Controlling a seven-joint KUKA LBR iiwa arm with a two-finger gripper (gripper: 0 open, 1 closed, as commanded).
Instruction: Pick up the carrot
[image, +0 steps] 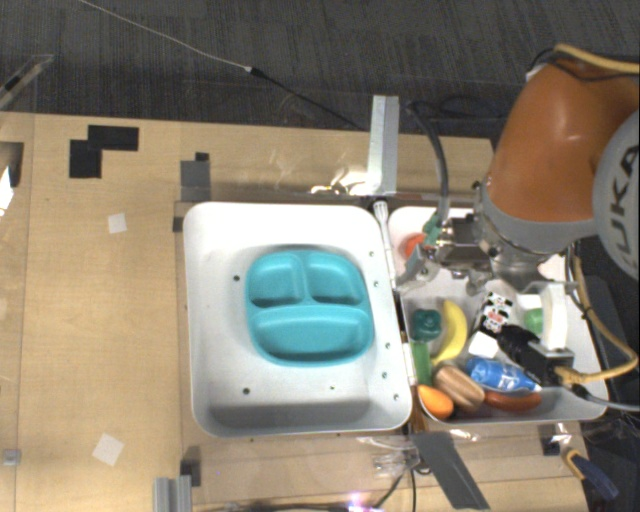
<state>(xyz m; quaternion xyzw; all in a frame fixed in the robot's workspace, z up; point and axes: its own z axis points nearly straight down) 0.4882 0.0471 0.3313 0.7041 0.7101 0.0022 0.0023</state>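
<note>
Carrot lies at the near left corner of the right bin, well apart from the gripper, which hangs over the far left part of that bin. It is a smooth orange lump, touching a tan bread roll. A curved yellow banana and a glossy blue bottle lie nearby. The left bin holds a teal plastic tray with three sections. The arm's rounded orange band leans in from the right. Whether the gripper is open, I cannot tell.
</note>
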